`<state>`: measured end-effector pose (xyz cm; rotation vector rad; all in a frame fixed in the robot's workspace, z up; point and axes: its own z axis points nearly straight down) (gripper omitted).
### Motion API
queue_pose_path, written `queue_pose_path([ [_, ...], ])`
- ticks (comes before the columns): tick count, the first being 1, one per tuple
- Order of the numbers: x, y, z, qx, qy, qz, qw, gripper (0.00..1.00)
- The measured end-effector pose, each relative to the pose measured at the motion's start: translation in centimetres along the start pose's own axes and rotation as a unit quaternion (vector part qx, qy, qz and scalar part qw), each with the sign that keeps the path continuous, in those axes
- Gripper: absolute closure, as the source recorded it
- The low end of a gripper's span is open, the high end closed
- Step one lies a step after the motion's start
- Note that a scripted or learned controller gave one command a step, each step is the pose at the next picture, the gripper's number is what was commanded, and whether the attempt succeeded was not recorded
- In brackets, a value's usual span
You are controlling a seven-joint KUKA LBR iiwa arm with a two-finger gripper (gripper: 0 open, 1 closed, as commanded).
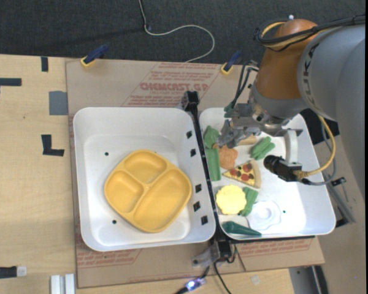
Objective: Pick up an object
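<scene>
Reaching down into the right bin (306, 219), the gripper (233, 133) hangs low over the toy food at that bin's far left; whether it is open or closed I cannot tell. This looks like the approach step, with nothing visibly held. Likeliest target is the brownish piece (228, 158) just beneath it, beside the green pod (213, 163), whose long axis runs near to far along the divider. The next move probably calls for a short descent and a firm close. The yellow plate (148, 190) sits in the left bin (86, 182).
</scene>
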<state>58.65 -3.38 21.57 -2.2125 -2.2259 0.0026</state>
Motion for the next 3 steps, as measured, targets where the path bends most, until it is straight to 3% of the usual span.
queue_pose_path([
  [1, 3.8, 0.3, 0.1, -0.001, 0.000, 0.000, 1.0000, 1.00],
  [3, 4.5, 0.1, -1.7, -0.001, 0.000, 0.002, 1.0000, 1.00],
])
